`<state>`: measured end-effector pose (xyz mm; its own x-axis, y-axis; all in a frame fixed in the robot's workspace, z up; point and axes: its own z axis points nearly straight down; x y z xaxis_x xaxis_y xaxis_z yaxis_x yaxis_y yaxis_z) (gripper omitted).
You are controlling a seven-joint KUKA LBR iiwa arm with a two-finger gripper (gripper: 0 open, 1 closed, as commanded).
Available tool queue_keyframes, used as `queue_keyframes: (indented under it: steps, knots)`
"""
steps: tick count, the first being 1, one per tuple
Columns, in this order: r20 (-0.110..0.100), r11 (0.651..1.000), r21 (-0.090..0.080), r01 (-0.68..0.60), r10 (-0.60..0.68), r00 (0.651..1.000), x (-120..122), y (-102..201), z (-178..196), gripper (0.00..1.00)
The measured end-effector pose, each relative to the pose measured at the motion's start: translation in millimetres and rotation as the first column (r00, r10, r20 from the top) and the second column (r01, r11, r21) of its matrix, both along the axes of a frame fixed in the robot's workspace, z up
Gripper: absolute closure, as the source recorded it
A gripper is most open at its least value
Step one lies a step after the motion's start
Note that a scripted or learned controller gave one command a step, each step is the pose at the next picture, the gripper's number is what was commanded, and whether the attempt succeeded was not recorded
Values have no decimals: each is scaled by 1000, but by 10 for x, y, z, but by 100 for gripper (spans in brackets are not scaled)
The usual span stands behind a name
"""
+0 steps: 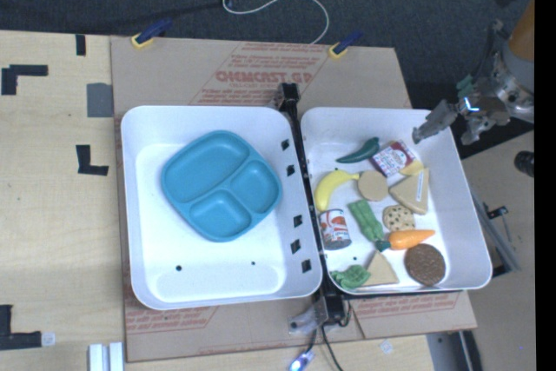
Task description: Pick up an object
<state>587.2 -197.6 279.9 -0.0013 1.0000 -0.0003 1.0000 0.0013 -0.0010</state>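
Both bins (139,187) white. Plate (221,184) sky blue. Banana (331,185) yellow; carrot (410,238) orange; pepper (358,152) dark green. Can (334,228) red and white label. Cookie (397,218) tan, dark specks. Round patty (425,263) brown. Cardboard (252,74) tan, red print. Clips (150,33) yellow and blue.

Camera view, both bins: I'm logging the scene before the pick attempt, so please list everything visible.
Left bin: one, white, left half of bench.
Divided plate: one, blue, in left bin.
Right bin: one, white, beside left bin.
Banana: one, yellow, right bin, left side.
Can: one, red and white, below banana.
Carrot: one, orange, right bin, lower right.
Round cookie: one, brown, below carrot.
Gripper: one, grey, above right bin's upper right corner.
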Motion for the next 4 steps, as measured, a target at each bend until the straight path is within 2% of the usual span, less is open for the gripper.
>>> queue_keyframes:
  steps: [1, 2, 3, 4]
  knots:
    - [11, 1000, -1, -2, 2, 1000, -571, 322, 1192, 0]
    - [1, 1000, -1, -1, 1, 1000, -553, 312, 1217, 100]
    - [14, 1000, -2, -3, 3, 1000, -780, 592, 2351, 100]
    - [4, 1000, 0, -4, 4, 1000, -1003, 1049, 2571, 100]
